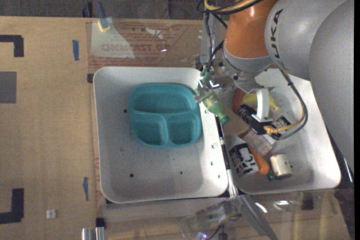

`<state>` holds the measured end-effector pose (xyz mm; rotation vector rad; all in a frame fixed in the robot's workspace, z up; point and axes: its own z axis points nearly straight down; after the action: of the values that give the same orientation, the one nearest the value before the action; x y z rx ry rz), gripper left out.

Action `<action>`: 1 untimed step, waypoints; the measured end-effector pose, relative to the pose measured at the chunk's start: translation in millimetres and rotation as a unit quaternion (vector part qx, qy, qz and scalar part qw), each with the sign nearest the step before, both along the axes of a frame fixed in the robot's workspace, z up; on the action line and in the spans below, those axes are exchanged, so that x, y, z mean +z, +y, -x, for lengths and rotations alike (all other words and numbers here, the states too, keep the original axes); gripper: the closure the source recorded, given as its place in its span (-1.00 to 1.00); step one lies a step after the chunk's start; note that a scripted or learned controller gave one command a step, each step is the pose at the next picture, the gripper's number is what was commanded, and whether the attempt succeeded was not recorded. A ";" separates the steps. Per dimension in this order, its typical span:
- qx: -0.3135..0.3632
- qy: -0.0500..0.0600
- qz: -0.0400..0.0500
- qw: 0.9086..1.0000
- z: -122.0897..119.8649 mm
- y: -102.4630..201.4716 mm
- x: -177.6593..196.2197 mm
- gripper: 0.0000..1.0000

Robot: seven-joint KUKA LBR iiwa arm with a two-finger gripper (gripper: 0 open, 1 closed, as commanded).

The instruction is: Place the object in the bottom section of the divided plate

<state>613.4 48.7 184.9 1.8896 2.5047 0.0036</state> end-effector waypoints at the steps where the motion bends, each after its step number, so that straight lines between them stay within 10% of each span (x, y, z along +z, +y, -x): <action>1: 0.094 -0.001 0.000 0.996 -27.9 42.5 0.5 1.00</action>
<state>641.4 91.1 185.4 1.6443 2.6708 0.0042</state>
